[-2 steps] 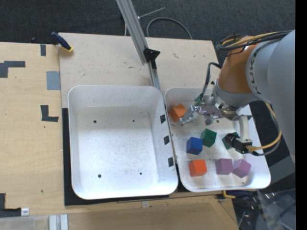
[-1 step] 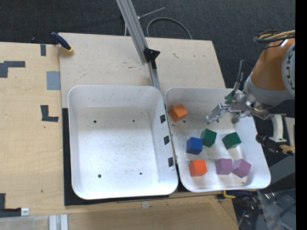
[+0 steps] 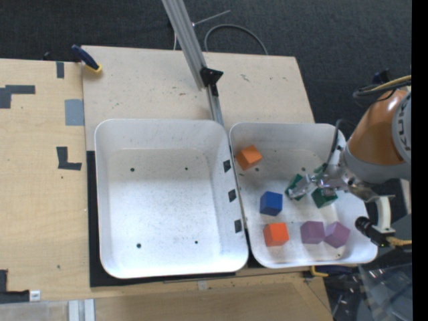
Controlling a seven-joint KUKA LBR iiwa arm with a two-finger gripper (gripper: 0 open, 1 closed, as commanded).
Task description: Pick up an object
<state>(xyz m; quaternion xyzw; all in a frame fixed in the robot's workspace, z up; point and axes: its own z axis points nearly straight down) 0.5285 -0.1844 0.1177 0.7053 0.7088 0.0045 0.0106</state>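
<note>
Green object point(image 3: 326, 197) beside fingers point(image 3: 299, 186)

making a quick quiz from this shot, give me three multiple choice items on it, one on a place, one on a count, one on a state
1. Where are the blocks?
A. left bin
B. right bin
C. on the bench

2. How many purple blocks are there?
A. one
B. two
C. four

3. Where is the gripper?
A. low in the right bin
B. high over the left bin
C. outside both bins

Answers:
1 B, the blue block, both orange blocks and the rest lie in the right bin, none in the left bin.
2 B, two purple blocks sit side by side.
3 A, the gripper is down beside a green block.
</note>
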